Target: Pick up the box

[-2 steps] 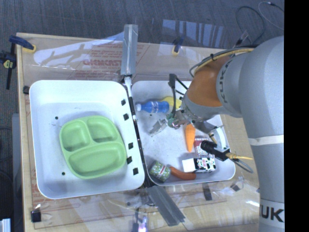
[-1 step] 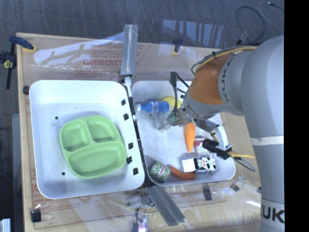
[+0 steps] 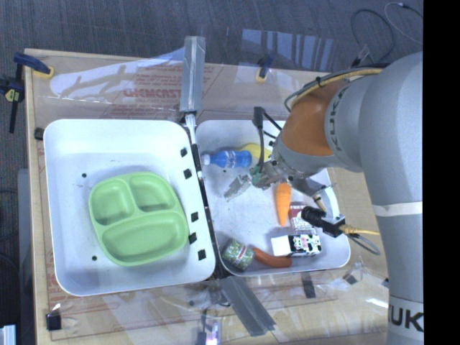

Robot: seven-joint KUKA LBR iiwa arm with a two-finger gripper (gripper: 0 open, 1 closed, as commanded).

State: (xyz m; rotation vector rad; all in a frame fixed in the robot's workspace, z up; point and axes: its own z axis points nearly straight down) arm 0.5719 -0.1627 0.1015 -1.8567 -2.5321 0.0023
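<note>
The grey arm (image 3: pixel 374 157) reaches in from the right, its orange band sitting over the right bin (image 3: pixel 215 139). The table (image 3: pixel 36 192) carries both white bins side by side. The left bin (image 3: pixel 65 142) holds a green divided tray (image 3: pixel 138 219), lying flat near its middle. The gripper (image 3: pixel 248 182) hangs low over the centre of the right bin, and its fingers (image 3: pixel 236 187) stand apart with nothing between them. The box (image 3: pixel 302 243) lies near the right bin's front right corner, well apart from the gripper. A blue bottle (image 3: pixel 230 159) lies just behind the gripper. An orange carrot (image 3: pixel 282 202) lies between gripper and box. A red sausage-shaped item (image 3: pixel 269 259) touches the box's front left, beside a small green can (image 3: pixel 236 254).
</note>
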